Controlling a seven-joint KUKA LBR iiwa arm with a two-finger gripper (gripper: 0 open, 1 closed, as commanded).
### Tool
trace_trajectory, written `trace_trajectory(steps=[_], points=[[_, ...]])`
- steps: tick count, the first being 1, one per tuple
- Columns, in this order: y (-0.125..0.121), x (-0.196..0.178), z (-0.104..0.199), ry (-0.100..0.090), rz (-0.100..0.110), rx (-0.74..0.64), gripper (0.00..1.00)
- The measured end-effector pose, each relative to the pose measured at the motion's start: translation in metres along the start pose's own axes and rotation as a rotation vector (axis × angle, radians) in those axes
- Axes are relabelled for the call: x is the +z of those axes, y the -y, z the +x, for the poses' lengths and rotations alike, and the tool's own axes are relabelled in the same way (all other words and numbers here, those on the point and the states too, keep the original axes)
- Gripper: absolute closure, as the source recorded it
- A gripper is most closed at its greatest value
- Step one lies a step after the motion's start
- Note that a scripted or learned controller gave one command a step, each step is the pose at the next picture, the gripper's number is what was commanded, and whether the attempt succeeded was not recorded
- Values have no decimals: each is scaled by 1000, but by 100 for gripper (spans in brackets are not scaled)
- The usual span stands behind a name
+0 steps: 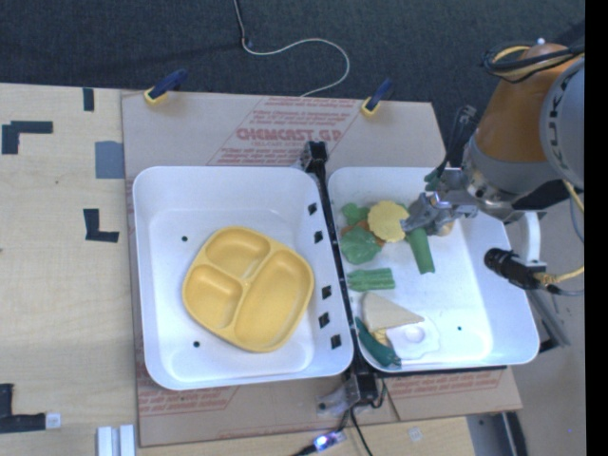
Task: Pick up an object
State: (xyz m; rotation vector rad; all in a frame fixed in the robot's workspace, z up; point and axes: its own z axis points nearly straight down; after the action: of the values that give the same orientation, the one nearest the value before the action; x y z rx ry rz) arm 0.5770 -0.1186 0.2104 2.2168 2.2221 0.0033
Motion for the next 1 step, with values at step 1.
trace_trajectory(steps=[1], points=[[-1, -15, 1, -1, 3, 1, 100]])
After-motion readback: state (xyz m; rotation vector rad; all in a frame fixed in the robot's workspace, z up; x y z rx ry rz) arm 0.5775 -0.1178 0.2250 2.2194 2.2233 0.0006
